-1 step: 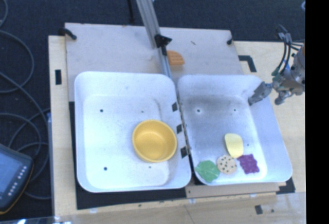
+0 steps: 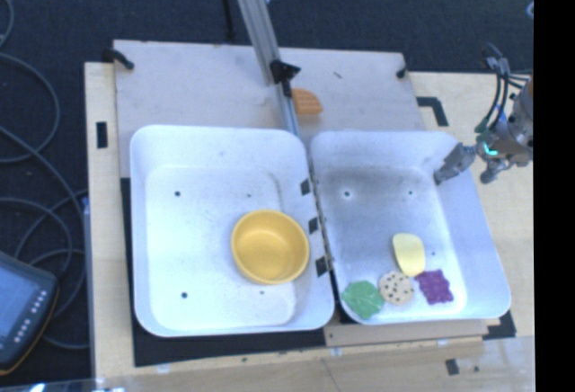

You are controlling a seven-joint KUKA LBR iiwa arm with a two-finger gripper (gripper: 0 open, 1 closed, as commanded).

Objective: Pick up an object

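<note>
Lying in the near corner of the right bin are four small pieces: a yellow piece, a cookie just below it, a purple piece beside the cookie, and a green piece at the bin's front edge. Any of them would serve as the object to lift. They sit close together, the cookie appearing to touch the yellow and purple pieces.

The left bin holds a yellow bowl, upright and well apart from the cluster. An orange thing lies on the board behind the bins, next to a slanted metal rail.

The gripper is at the far right rim of the right bin, well away from the cluster and with nothing between its fingers. The fingers look spread, one dark finger reaching over the bin's edge, though the view is small there.

Judging from this, the risks lie in the crowding and flatness of the pieces. A descent onto the cluster could land a finger on top of a neighbour, push two pieces together, or close on nothing because the flat shapes offer little height to pinch. The green piece, hard against the front wall, leaves scant room for a finger on that side. The gripper's closeness to the rim also invites a knock if it drops before moving inward.
</note>
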